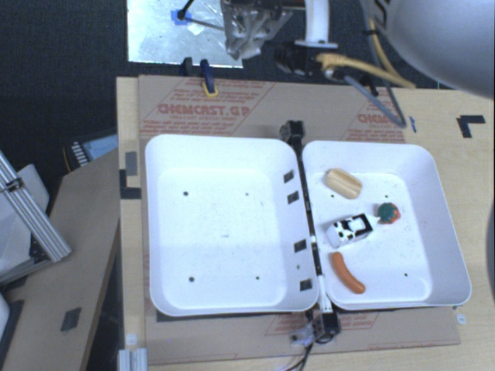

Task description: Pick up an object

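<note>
The right bin (433, 207) holds several small objects: a tan bread roll (343, 182), a red and green toy (388, 212), a black and white toy cow (350, 229) and an orange sausage (347, 273). My gripper (246, 37) hangs high at the top of the view, above the bench's far edge and well away from both bins. Its fingertips point down close together and nothing sits between them.
The left bin (224, 222) lies beside the right one, joined by a black hinge strip (303, 215). Both rest on a cardboard sheet (209, 107). A shiny metal plate (174, 18) lies behind. Yellow cables (363, 66) run at the upper right. An aluminium rail (31, 215) stands at the left.
</note>
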Available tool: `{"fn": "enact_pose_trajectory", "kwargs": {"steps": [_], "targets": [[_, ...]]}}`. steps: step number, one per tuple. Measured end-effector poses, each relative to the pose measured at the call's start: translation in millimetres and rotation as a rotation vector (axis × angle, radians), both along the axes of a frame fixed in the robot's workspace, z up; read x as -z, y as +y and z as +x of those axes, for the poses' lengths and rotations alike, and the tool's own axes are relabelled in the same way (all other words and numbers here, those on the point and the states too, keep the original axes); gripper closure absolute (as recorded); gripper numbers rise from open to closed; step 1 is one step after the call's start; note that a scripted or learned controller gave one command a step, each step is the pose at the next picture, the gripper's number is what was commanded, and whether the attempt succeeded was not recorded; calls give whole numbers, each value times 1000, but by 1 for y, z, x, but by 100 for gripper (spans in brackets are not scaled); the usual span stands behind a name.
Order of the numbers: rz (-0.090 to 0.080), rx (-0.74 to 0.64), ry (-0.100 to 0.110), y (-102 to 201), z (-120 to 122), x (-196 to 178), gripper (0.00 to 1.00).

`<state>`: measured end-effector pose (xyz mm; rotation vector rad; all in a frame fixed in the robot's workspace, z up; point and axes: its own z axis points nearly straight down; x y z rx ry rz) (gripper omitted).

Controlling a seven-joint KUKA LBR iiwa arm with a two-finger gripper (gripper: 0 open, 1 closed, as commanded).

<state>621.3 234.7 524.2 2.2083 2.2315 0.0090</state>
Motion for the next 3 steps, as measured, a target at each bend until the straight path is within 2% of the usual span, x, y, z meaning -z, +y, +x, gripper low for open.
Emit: {"fn": "enact_pose_trajectory", "kwargs": {"steps": [1,2,3], "targets": [[-3,14,4,-68,-24,-12,100],[1,-1,6,-4,-61,-11,100],[0,3,2,-7,-59,-22,100]]}}
